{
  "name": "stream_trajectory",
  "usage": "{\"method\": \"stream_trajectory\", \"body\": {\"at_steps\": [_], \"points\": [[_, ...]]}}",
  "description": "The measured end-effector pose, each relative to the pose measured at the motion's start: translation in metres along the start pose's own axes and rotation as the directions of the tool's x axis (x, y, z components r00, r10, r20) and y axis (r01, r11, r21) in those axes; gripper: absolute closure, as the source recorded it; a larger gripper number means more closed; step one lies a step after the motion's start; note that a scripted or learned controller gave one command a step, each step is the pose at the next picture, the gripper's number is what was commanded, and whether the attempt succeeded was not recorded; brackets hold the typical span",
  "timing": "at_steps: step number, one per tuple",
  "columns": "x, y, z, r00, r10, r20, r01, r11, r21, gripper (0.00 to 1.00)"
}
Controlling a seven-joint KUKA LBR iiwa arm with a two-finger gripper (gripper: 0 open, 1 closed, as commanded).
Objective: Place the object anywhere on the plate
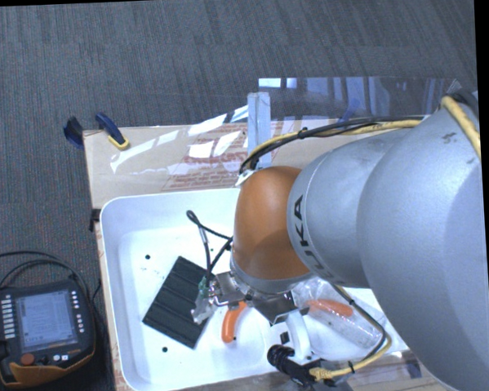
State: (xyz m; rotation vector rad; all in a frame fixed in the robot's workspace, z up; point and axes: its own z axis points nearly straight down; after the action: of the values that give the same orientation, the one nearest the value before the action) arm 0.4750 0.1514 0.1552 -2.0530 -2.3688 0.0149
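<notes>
From my remote seat I see the arm's orange band (266, 226) and grey wrist hanging over the middle of the white bin (120, 238), hiding most of what sits below. The tool (234, 301) lies under that wrist, and I cannot tell its state or whether it has hold of anything. An orange object (228, 325) pokes out just below it, lying on the bin floor with its long axis nearly upright in the view. A dark rectangular plate (177, 304) lies just to its left (tilted on a diagonal), so I judge the coming carry runs leftward, a short way.
</notes>
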Motion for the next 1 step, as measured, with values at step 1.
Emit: {"method": "stream_trajectory", "body": {"at_steps": [1], "points": [[-0.0006,0.0002,-0.0001,1.000,0.001,0.000,-0.001,1.000,0.000,0.00]]}}
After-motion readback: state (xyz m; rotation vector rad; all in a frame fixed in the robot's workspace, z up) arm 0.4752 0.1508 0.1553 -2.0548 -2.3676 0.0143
